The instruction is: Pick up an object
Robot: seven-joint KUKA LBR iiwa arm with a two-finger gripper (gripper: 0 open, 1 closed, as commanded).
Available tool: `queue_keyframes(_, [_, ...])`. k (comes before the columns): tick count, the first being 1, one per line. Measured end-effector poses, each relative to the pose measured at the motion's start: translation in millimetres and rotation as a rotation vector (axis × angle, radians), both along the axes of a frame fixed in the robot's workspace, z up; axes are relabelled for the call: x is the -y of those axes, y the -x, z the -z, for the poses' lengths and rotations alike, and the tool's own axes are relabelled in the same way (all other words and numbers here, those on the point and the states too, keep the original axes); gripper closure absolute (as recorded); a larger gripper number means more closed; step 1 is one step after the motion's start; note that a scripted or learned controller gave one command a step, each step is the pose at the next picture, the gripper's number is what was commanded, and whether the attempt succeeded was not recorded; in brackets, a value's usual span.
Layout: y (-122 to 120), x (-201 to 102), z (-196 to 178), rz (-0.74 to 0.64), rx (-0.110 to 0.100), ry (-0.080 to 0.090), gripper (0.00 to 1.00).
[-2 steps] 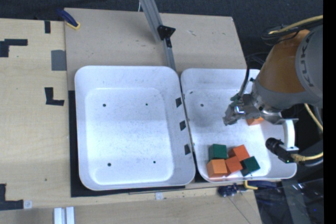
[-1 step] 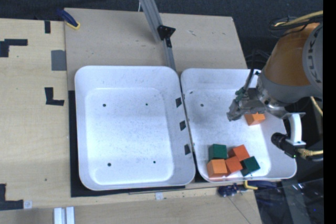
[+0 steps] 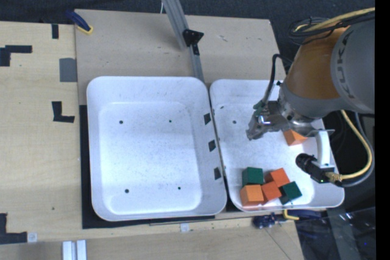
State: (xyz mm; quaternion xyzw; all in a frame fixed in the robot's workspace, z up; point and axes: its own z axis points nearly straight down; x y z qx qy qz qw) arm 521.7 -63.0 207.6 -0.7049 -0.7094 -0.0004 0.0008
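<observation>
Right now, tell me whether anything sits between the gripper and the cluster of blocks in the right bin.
Nothing visible does. The gripper hangs over bare floor of the right bin, and the cluster of blocks lies toward the near edge, with only open white floor between.

- Left bin (image 3: pixel 146 149): floor bare, open to approach from above.
- Right bin (image 3: pixel 234 131): near corner crowded by a cluster of orange and green blocks (image 3: pixel 268 187), touching.
- Lone orange block (image 3: pixel 295 137) tucked under the arm (image 3: pixel 323 70).
- Slanted metal pole (image 3: pixel 173 3) crosses the far bench.
</observation>
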Motion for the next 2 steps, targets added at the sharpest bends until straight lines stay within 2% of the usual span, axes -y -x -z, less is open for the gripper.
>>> queue_keyframes(1, [-7,-56,-15,-0.002,0.0,-0.001,1.0])
queue_keyframes(2, [-26,-112,-20,-0.001,0.0,-0.001,1.0])
